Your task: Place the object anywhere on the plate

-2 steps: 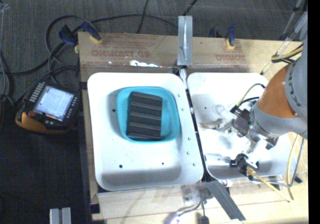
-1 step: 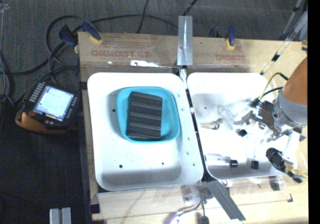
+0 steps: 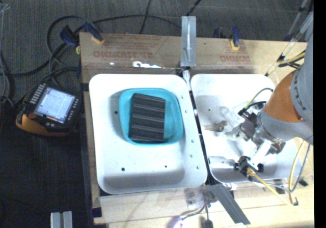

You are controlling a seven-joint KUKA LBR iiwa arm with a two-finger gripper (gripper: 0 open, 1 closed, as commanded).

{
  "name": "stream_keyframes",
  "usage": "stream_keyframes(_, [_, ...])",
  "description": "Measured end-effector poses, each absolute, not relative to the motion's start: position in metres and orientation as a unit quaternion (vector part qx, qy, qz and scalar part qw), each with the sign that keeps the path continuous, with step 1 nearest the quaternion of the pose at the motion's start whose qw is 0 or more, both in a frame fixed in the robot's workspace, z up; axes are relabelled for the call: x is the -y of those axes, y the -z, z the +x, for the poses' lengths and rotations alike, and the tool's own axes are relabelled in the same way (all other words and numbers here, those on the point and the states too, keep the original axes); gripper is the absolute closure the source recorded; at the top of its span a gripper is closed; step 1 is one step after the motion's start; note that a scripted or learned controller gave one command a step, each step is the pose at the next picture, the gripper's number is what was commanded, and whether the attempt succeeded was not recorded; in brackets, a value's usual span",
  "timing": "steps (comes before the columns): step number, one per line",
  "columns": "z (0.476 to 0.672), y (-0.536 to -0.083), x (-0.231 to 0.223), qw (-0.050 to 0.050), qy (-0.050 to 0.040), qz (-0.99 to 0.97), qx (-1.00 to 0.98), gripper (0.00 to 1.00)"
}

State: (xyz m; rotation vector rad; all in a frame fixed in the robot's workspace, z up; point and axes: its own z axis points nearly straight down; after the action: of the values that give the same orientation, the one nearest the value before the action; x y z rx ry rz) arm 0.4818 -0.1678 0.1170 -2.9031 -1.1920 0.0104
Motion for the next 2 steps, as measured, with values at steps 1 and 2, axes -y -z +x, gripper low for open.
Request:
stream_keyframes(1, [0.483, -0.198, 0.193, 0.000, -0.0026, -0.911, 0.413, 0.00])
stream_keyframes(2, [0.484, -0.384, 0.216, -0.001, -0.0015, -0.886, 0.463, 0.00])
